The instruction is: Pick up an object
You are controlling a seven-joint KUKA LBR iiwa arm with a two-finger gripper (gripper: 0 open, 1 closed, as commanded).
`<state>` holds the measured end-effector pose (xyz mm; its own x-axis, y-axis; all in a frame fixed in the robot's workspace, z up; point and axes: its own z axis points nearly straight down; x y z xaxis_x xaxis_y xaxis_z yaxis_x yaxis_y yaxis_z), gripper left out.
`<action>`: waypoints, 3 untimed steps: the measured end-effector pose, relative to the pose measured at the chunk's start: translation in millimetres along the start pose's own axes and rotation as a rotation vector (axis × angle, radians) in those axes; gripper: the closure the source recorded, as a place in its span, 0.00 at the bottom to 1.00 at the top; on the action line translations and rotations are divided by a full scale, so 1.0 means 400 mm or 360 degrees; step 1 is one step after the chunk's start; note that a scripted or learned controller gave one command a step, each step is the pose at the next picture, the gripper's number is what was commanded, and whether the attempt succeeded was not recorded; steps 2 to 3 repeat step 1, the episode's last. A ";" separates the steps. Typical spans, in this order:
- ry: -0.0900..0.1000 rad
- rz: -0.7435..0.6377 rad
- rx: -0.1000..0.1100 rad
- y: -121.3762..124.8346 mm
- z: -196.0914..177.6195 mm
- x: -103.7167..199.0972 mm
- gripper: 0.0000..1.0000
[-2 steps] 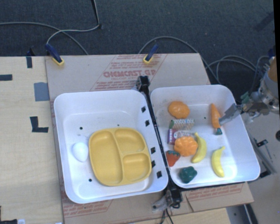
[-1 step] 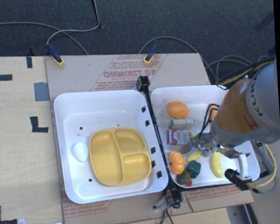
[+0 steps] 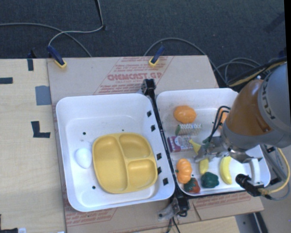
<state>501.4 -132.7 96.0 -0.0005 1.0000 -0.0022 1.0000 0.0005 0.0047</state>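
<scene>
Several toy foods (image 3: 183,170) beside end effector (image 3: 203,153)

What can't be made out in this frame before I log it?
- Hand, camera view: small and dark under the arm's wrist; its grip state and whether it touches anything are unreadable.
- Right bin: the arm covers its right side, hiding whatever lies beneath.
- Packet: print too small to read.
- Red and green item at the near rim: too small to identify.
</scene>
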 end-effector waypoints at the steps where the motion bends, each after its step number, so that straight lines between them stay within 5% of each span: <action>1: 0.0005 -0.0003 0.0008 0.052 -0.221 0.219 1.00; 3: 0.0005 -0.0003 0.0008 0.052 -0.221 0.219 1.00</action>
